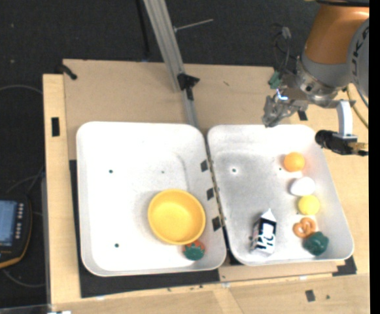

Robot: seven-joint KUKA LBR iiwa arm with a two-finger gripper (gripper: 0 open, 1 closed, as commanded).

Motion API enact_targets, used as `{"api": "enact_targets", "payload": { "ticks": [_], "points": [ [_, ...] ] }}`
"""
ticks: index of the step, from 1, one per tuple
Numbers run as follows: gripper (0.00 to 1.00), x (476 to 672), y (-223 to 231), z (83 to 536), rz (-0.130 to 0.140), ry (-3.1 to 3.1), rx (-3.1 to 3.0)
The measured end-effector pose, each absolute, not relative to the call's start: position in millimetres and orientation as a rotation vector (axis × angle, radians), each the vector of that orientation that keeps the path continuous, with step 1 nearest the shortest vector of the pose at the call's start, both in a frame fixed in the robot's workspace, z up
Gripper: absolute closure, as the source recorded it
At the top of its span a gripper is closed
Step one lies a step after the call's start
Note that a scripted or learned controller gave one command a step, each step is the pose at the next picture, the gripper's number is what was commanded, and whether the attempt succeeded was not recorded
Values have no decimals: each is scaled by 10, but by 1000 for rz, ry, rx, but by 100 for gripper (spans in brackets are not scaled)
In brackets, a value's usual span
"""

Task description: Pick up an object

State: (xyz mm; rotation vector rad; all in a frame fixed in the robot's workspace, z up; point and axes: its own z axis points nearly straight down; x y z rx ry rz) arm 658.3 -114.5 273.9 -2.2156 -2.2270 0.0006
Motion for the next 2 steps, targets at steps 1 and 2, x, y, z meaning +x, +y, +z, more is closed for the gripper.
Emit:
{"api": "enact_targets", "payload": {
  "ticks": [1,2],
  "points": [
    [100,6557,-643,2583,1,-2227,-2215],
    [100,6501,-37,2494,0,-2228,-2213]
  ]
}}
